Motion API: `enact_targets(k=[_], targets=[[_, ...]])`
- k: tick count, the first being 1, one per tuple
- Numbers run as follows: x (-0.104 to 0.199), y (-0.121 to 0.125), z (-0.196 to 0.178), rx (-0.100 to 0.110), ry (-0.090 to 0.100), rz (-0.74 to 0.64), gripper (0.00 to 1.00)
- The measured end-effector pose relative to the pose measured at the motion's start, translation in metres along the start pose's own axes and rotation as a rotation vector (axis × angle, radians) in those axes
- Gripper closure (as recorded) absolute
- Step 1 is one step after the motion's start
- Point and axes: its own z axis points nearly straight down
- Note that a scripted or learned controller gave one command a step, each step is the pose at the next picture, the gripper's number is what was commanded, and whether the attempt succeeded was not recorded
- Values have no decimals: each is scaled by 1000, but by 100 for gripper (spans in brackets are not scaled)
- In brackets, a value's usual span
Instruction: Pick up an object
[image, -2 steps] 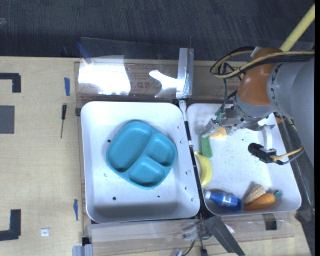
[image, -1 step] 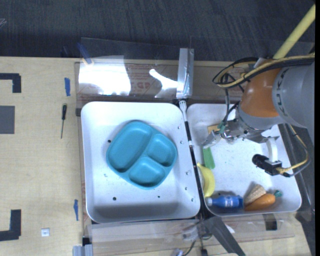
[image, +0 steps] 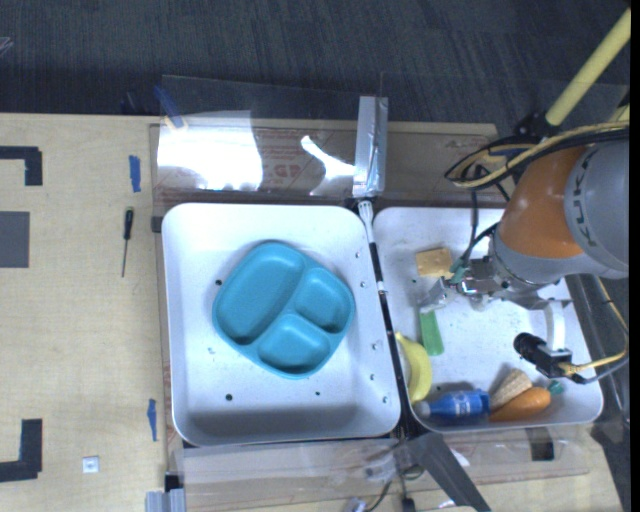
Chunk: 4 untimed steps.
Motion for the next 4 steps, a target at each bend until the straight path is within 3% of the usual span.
enact_targets(k=[1,2,3,4], targets=[[13,-33,0,-1,-2,-17,0],[15,-86,0,1,-1,-37,0],[44,-40,-94,11,0,30,0],[32,-56,-145,11,-1,-177,0]])
